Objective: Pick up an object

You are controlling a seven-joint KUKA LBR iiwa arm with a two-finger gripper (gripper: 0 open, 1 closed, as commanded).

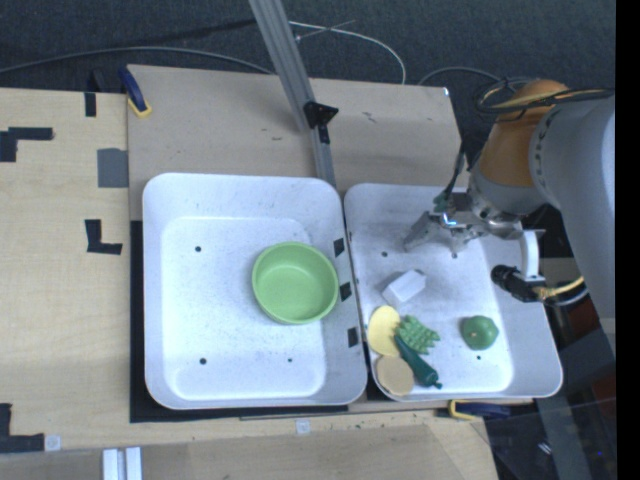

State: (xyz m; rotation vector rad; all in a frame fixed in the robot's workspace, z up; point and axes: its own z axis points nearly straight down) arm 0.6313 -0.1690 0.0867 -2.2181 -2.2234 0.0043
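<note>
Two shallow white plastic bins: the left bin [180,298] and the right bin [520,368]. One round light-green plastic bowl [294,283]. One small white block [404,287]. One small green rounded object [479,332]. One yellow-and-tan flat toy piece [386,348]. One dark green leafy toy [418,346].

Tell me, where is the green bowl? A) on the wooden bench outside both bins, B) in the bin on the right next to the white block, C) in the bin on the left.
C: the green bowl sits inside the left bin, while the white block lies in the right bin.
</note>
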